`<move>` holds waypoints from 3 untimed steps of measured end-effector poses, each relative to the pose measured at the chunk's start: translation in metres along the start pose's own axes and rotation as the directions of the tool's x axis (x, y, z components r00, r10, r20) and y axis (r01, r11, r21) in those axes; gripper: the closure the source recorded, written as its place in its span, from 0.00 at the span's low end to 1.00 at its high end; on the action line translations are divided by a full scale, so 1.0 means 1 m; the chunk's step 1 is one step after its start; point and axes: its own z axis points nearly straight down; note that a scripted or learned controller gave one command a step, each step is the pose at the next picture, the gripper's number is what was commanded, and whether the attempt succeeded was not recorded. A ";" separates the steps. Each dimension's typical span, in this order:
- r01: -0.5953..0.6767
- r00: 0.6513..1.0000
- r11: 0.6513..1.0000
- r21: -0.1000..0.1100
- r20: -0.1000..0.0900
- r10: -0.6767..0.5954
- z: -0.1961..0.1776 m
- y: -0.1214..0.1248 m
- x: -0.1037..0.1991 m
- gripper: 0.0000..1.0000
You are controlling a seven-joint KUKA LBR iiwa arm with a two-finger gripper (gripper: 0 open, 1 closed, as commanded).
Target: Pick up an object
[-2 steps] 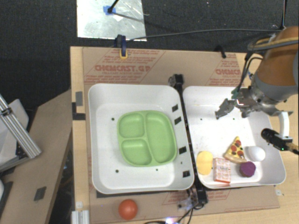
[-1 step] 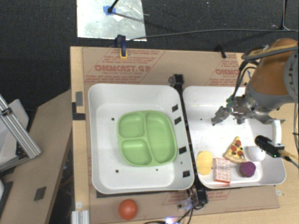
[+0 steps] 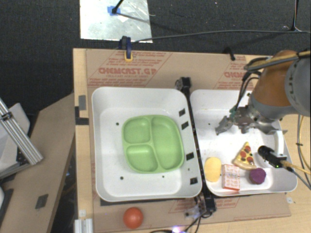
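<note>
Triangular pizza slice toy (image 3: 244, 157), red-dotted

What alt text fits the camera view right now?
A grey arm's gripper hovers in the right white bin, above a pizza slice, yellow piece, red-white box and purple ball. The left bin holds a green tray.

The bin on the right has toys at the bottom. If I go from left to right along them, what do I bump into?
Yellow piece → red and white packet → pizza slice → purple ball. The pizza slice sits a bit farther back than the others.
</note>
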 end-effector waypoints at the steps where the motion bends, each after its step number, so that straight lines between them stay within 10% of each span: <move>1: 0.000 1.000 1.000 -0.006 0.001 0.000 -0.013 0.001 0.000 1.00; 3: 0.003 1.000 1.000 -0.009 0.002 -0.003 -0.117 0.003 -0.005 1.00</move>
